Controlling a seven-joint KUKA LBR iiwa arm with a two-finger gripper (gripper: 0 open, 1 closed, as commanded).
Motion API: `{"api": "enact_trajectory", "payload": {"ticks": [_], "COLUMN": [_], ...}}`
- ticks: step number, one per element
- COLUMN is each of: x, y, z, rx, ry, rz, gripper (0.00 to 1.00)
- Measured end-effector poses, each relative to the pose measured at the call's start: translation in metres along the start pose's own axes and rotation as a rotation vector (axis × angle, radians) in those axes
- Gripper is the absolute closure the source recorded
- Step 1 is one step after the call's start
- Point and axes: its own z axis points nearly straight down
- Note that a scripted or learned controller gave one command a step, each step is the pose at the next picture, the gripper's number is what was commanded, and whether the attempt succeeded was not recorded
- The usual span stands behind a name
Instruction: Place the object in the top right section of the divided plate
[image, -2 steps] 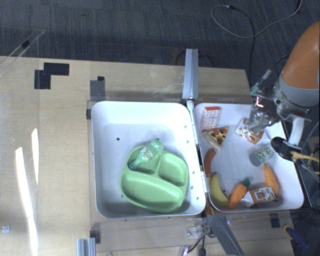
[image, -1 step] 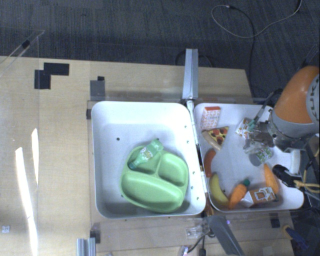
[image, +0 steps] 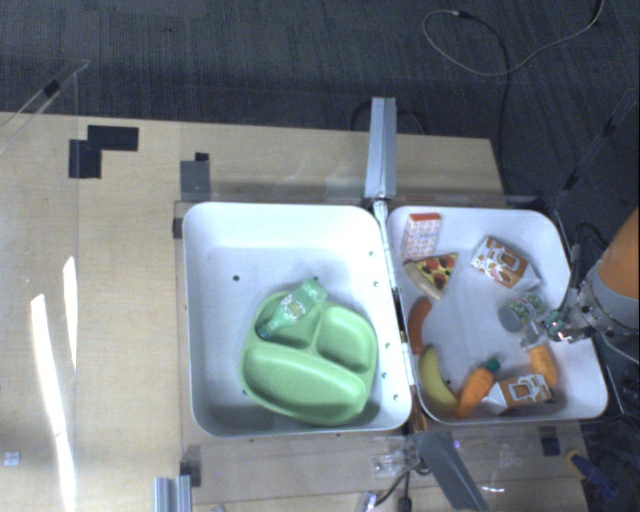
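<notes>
Green, the divided plate (image: 310, 365) lies in the left bin (image: 215, 300) toward its front edge, a crumpled green object (image: 292, 310) sitting in its back-left section. The gripper (image: 545, 325) hovers over the right bin (image: 470, 310) near its right wall.

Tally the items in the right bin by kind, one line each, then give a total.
Small printed cartons: 3, one at the top, one upper right, one at the bottom right
Carrots: 2
Banana: 1
Pizza slice: 1
Reddish-brown sausage-like piece: 1
Total: 8
</notes>
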Motion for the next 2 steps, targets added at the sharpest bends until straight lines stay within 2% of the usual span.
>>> {"api": "enact_trajectory", "payload": {"ticks": [1, 2], "x": [0.048, 0.048], "y": [0.012, 0.015], "z": [0.047, 0.035], "rx": [-0.009, -0.015], "ry": [-0.006, -0.007], "rz": [-0.013, -0.014], "gripper": [1.00, 1.00]}}
